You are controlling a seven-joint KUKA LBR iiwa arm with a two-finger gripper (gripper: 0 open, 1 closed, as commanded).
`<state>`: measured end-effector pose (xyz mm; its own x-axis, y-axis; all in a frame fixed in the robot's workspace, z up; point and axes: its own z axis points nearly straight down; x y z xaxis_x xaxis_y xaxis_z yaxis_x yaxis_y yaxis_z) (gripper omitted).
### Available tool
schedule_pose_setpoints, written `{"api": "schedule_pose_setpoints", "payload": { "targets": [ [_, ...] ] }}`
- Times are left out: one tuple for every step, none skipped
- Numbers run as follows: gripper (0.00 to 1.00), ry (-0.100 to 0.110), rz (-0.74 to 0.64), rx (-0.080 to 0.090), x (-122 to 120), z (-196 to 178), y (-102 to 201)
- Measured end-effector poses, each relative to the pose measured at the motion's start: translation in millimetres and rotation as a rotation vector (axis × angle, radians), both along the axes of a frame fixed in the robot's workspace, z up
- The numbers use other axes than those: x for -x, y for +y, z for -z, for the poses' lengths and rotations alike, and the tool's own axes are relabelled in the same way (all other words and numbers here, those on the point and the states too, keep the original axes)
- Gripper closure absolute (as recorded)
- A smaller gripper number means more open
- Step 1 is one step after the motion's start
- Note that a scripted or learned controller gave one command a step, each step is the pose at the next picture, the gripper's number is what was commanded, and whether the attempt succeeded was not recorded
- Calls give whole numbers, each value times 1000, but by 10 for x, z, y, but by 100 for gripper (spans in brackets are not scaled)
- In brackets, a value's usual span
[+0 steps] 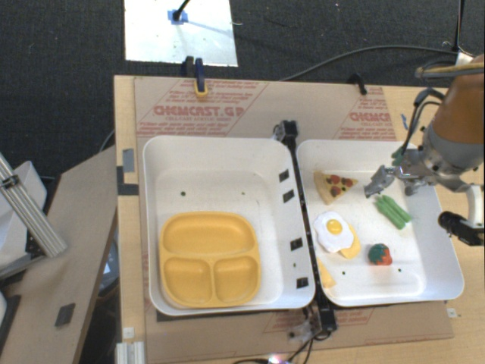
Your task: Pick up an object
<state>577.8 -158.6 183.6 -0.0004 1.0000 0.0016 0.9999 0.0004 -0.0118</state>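
Pincer [394,179]: your fingers look spread, nothing between them, poised over right bin [436,279] | green pod [393,211] just below pincer, apart from it | pizza slice [334,186] to its left | fried egg [335,232] lower left | red-green piece [380,254] further below | yellow tray [210,258] well apart, left bin [163,226]

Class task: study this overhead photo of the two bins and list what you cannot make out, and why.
- Gripper, camera view: too small and blurred to tell whether it is open or shut.
- Grey arm: cut off by the right edge.
- Small yellow toy piece in the right white bin: partly hidden by the divider.
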Motion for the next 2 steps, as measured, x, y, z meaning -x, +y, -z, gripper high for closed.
{"api": "schedule_pose_setpoints", "payload": {
  "targets": [
    [0,-13,-3,2,-31,-78,5],
    [0,-12,-3,2,-21,365,82]
  ]
}}
